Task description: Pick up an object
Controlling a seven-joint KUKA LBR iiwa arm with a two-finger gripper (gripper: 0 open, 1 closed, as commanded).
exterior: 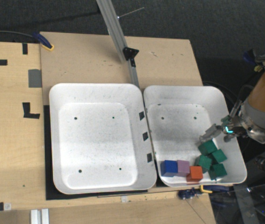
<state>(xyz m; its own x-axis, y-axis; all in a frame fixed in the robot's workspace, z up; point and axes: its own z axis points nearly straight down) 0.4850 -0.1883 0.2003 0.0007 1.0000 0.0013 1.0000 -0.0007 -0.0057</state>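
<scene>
Claw over right bin, grip state impossible to tell.
Below: four green blocks, one orange, one lilac, one blue.

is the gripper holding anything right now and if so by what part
Nothing is held. The gripper hovers just above the green blocks in the right bin, with nothing between its jaws.

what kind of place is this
Probably a robotics lab bench set up for grasping trials: two shallow white bins sit side by side on a wooden bench, small coloured blocks lie in the right bin, and a robot arm reaches in.
</scene>
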